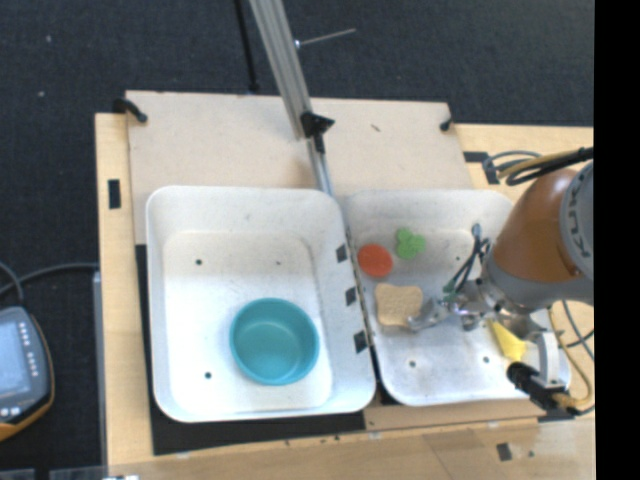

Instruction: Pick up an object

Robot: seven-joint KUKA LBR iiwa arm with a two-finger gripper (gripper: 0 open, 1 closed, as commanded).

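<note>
the gripper [425,316] sits low in the right bin [440,383], touching the tan block [397,303]. i can't tell its grip. a teal bowl [274,340] sits in the left bin [190,268].

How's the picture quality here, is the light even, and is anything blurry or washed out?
In the camera view the light is soft and even, with weak shadows under the bin rims; the white bins look bright, near washed out, while the dark floor loses detail. The whole frame is slightly soft: the teal bowl reads clearly, but the hand by the tan piece is smeared, its shape hard to make out.
</note>
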